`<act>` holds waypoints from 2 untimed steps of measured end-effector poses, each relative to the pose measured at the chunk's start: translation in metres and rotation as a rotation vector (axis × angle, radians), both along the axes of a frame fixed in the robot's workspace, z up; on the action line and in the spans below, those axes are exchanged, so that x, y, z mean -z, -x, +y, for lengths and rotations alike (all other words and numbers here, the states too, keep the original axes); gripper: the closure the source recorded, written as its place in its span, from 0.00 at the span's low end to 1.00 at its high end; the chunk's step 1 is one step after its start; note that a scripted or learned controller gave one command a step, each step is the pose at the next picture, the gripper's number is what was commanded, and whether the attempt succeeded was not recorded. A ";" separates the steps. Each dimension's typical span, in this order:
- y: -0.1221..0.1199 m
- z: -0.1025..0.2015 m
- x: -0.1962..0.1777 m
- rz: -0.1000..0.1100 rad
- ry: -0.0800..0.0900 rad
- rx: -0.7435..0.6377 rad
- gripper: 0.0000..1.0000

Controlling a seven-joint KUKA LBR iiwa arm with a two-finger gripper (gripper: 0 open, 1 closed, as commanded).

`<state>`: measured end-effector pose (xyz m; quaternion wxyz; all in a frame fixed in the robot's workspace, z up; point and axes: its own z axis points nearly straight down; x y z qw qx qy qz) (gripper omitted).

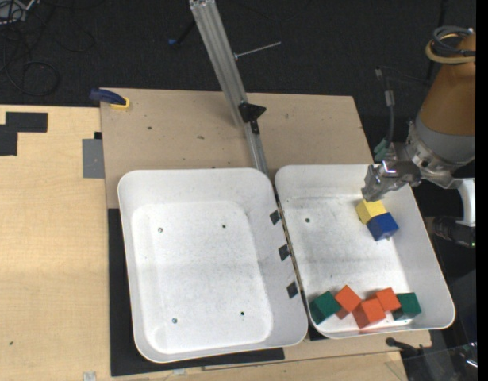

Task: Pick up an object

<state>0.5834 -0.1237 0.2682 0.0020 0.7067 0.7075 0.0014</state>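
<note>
End effector (378, 182) position: at the 1 o'clock corner of the right shallow white plastic bin (331, 236), hanging from the grey arm with the orange band (448, 101). You cannot tell from this slanted view whether it is released or clenched; nothing is visibly gripped.

Nearest candidate: the small yellow cube (370, 209), lying just beside the tool at its 6 o'clock, close enough that contact cannot be ruled out. A small blue cube (382, 226) touches the yellow one at its 5 o'clock. Judge the pair's line as running roughly 11 to 5 o'clock, so closing across that line would likely isolate the yellow cube.

Other stock: a cluster of green (324, 305), orange (347, 299) and red-orange blocks (370, 312) sits along the 6 o'clock wall of the same bin, well apart from the tool.

The left shallow white bin (140, 213) lies at 9 o'clock on the tabletop (180, 133).

Caution: the blue neighbour may be dragged along during descent.
</note>
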 end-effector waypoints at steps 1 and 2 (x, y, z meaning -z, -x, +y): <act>0.009 0.051 0.019 0.010 -0.004 -0.002 1.00; 0.021 0.103 0.015 0.010 -0.004 -0.003 1.00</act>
